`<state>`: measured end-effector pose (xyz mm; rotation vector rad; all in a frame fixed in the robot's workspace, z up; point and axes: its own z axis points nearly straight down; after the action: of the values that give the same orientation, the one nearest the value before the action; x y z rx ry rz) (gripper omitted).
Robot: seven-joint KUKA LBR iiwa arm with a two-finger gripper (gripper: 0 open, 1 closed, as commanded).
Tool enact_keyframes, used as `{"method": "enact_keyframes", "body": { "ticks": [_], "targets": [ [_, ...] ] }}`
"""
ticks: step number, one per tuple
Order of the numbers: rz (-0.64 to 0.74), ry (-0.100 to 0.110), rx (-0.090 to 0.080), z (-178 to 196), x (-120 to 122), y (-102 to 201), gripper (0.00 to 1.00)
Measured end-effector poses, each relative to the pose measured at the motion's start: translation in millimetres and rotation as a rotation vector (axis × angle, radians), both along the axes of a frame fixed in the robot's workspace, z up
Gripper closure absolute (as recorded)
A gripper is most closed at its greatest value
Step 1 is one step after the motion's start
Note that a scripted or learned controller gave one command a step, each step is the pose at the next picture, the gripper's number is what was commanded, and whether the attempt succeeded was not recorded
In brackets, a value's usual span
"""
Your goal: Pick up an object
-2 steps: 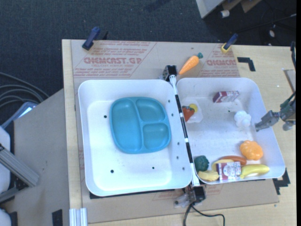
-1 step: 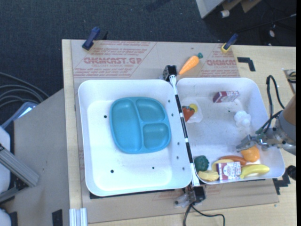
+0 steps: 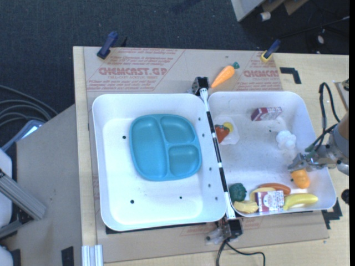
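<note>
Camera view puts my end effector (image 3: 302, 163) low over the right bin (image 3: 252, 100), near its right wall. I can't tell how it's set or whether it has hold of anything. A small orange object (image 3: 300, 178) sits just below it, toward the bin's near edge, close enough that I can't tell whether they touch. I judge that the nearest pick; the banana (image 3: 299, 201) lies further on.
</note>
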<state>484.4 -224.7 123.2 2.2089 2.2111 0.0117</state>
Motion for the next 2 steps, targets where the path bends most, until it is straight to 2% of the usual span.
{"method": "enact_keyframes", "body": {
  "ticks": [1, 2],
  "targets": [
    [0.0, 0.017, 0.006, 88.7, -4.9, 68.2, 1.0],
    [0.0, 0.017, 0.007, -38.7, -5.3, 111.4, 1.0]
  ]
}}
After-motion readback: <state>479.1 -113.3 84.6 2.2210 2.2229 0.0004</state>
